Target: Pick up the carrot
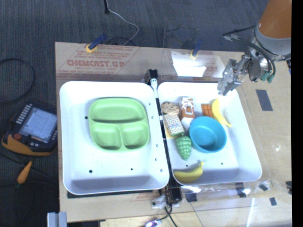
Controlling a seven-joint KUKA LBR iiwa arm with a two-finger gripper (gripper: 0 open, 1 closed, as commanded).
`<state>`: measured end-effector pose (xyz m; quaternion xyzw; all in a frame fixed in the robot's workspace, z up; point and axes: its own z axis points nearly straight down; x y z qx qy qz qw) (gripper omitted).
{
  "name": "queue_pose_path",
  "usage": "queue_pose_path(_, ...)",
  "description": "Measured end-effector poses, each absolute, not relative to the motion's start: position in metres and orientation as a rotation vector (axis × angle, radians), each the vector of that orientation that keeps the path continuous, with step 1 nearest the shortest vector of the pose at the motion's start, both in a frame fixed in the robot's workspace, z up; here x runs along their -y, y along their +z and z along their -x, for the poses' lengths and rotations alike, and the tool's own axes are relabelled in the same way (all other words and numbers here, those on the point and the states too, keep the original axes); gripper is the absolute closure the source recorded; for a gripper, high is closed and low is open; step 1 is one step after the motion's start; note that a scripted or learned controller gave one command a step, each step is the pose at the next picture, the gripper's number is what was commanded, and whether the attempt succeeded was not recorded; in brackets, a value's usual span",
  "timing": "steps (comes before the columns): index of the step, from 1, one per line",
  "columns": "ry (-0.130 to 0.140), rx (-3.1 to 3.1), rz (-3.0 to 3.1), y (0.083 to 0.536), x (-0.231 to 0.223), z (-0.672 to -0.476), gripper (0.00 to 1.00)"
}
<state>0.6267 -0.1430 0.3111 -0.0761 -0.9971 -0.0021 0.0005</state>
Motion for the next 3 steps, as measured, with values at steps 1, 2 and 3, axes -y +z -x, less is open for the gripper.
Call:
queue_pose_path(1, 0.011, 3.152, 0.075, 0.378, 0.227, -0.604, 1.0)
queue_pose_path(2, 0.005, 3.086, -0.644, 0.437, 0.221, -0.639, 1.0)
queue_pose_path(3, -0.004, 3.137, -0.176, 0.343, 0.219, -0.657, 1.0)
